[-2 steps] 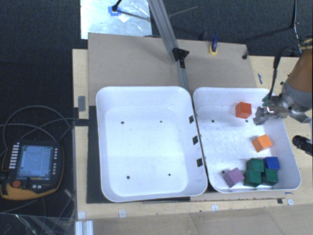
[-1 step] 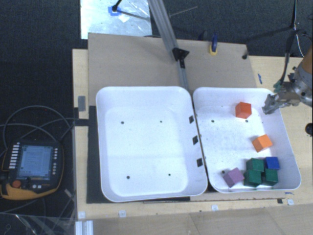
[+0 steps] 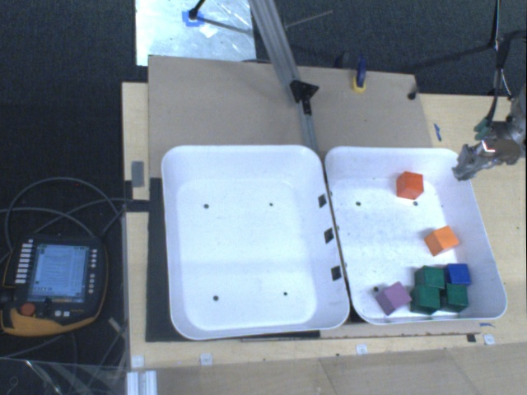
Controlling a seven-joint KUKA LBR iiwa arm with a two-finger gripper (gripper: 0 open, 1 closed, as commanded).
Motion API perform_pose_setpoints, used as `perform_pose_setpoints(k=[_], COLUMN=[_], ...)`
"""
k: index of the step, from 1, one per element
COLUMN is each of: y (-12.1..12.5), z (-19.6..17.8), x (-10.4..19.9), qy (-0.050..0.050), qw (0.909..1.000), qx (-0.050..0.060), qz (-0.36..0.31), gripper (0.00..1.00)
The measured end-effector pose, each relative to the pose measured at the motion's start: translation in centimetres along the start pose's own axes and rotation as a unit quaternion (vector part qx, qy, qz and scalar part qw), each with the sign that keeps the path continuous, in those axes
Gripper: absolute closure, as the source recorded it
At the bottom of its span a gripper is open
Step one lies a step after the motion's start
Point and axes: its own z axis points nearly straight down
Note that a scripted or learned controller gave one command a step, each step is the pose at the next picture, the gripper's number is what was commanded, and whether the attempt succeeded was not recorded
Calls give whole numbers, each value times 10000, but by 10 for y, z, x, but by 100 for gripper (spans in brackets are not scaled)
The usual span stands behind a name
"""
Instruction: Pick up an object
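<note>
The right bin (image 3: 362,167) holds several blocks. A red-orange block (image 3: 409,185) lies toward its back. An orange block (image 3: 442,239) sits further forward. At the front right corner a purple block (image 3: 394,297), green blocks (image 3: 428,290) and a blue block (image 3: 459,274) cluster together. My gripper (image 3: 471,165) hangs at the right bin's back right rim, to the right of the red-orange block and apart from it. I see nothing in it.
The left bin (image 3: 177,220) lies beside the right one. A teach pendant (image 3: 54,282) with cables rests left of the bench. A metal pole (image 3: 276,31) slants across the back. A cable hangs at the far right.
</note>
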Motion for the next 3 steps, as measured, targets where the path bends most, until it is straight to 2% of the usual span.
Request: perform_pose_setpoints(k=[1,2,3], y=[-3,-4,-7], z=[4,15,10], x=[62,111,164], qy=[20,20,24], qw=[10000,10000,10000], qx=[26,27,24], qz=[-27,-21,-27], gripper=[100,100,100])
